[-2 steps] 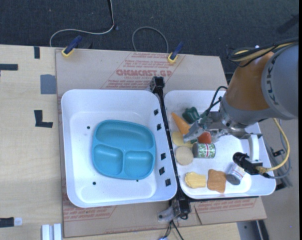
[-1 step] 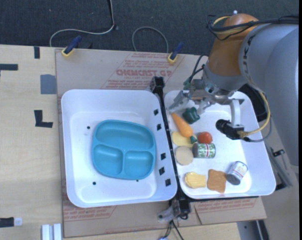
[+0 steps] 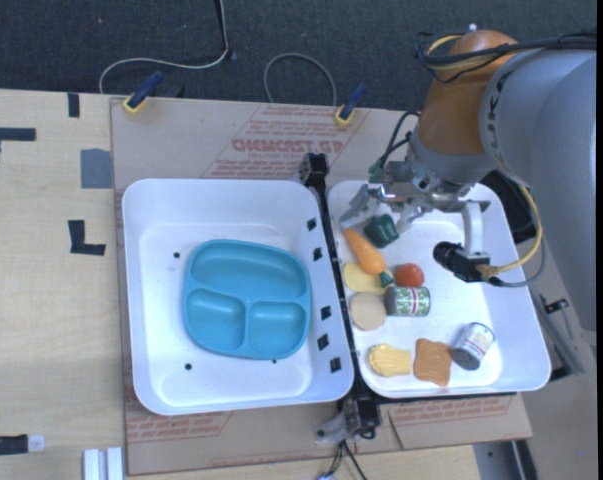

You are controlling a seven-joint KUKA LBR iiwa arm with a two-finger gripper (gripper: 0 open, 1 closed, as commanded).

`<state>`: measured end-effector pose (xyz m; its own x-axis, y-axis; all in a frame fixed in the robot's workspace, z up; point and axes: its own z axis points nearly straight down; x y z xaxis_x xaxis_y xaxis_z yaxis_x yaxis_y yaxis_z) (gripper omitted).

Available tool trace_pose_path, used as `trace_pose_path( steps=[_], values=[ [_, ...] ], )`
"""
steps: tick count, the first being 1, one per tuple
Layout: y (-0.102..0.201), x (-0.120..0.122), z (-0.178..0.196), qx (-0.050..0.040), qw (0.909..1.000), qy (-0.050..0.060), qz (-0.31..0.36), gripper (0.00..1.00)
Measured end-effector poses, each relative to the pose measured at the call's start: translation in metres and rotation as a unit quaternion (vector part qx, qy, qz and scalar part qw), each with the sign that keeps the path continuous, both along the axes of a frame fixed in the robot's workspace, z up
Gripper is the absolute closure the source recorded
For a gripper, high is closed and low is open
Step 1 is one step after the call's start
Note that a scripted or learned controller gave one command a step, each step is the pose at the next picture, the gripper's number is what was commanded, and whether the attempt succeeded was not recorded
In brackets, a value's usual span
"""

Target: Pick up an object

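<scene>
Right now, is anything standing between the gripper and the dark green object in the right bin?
Nothing visible does. The gripper sits directly over the green object; the carrot lies just beside it, touching or nearly so.

We count two white bins (image 3: 141,208), one blue divided tray (image 3: 247,298), two small cans (image 3: 411,301), one carrot (image 3: 364,251), one dark green piece (image 3: 382,231), one red piece (image 3: 409,274), and four pale or orange food pieces (image 3: 368,311) alongside.
</scene>
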<state>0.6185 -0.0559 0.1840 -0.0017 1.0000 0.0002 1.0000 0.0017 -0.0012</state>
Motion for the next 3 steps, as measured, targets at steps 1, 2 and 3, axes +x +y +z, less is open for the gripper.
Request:
trace_pose_path(
  steps=[1, 2, 3],
  values=[
    [-0.043, 0.004, -0.048, -0.0011, 1.0000, 0.001, -0.001, 0.00],
    [-0.040, 0.034, -0.102, -0.0012, 1.0000, 0.000, 0.001, 0.00],
    [-0.040, 0.035, -0.087, -0.0012, 1.0000, -0.003, 0.001, 1.00]
  ],
)
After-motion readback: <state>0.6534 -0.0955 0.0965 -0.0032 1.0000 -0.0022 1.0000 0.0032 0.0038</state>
